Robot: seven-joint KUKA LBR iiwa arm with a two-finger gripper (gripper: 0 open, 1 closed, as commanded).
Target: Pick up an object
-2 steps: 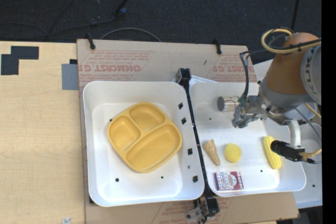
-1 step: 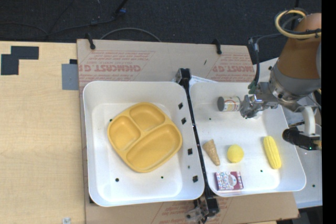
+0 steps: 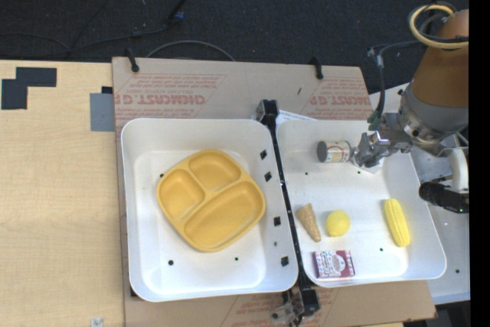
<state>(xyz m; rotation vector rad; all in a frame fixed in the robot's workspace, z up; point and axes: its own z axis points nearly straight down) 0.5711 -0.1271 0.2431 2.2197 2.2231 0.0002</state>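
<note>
End effector (image 3: 367, 152) grip state unclear, beside can (image 3: 334, 152); left bin (image 3: 138, 165) holds yellow tray (image 3: 211, 199).

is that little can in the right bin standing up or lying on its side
Lying on its side. The can shows its dark round end toward the left and its body stretches sideways toward the gripper, in the right bin.

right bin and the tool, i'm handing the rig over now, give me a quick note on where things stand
Tool: low over the upper part of the right bin, right beside the small can lying on its side. Whether it grips the can cannot be told.
Right bin also holds: ice cream cone, yellow ball, corn cob, small red packet.
Left bin: yellow divided plate.
Done: nothing visibly lifted.
Left: grasp one object and raise it.
</note>
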